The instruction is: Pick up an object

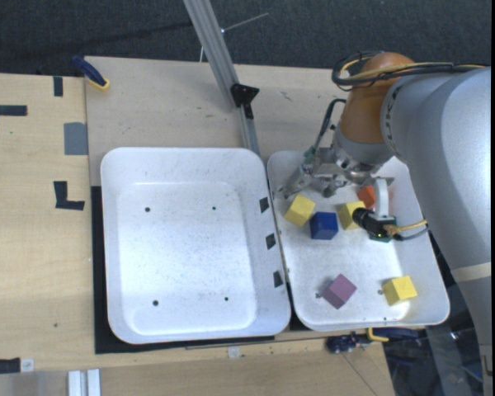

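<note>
Can't tell if the jaws are spread or closed. The gripper (318, 178) is hovering over the right bin's (371, 304) far edge, lining up a grab. Yellow cube (299, 210) is sitting just beneath it, so it needs a straight drop next, I'd guess.

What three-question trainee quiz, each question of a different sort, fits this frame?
1. True or false: the purple block lies in the left bin.
2. Which block lies nearest the blue block? A) purple block B) the yellow block at its upper left C) the yellow block near the right bin's lower right corner
3. Fill in: the end effector hangs over the ___ bin.

Key: 1 false; 2 B; 3 right.
</note>
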Available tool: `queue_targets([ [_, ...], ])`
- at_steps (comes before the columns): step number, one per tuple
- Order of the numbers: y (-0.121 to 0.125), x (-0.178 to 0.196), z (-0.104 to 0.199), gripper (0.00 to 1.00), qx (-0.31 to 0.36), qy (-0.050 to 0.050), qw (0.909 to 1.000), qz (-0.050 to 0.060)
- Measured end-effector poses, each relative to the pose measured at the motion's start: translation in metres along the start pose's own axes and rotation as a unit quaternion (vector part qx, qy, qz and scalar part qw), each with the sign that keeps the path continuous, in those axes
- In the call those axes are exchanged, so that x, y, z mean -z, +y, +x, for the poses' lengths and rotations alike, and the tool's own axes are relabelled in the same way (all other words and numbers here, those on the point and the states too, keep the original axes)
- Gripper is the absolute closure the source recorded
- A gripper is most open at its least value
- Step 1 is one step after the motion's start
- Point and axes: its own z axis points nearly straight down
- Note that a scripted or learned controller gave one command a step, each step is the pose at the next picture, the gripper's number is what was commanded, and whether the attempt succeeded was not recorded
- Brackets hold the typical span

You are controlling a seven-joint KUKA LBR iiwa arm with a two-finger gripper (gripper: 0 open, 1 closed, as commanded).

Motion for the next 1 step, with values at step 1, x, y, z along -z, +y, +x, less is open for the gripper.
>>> queue_targets([
  [1, 0.0017, 0.0137, 0.0008, 1.0, 0.001, 0.0, 1.0, -0.003],
])
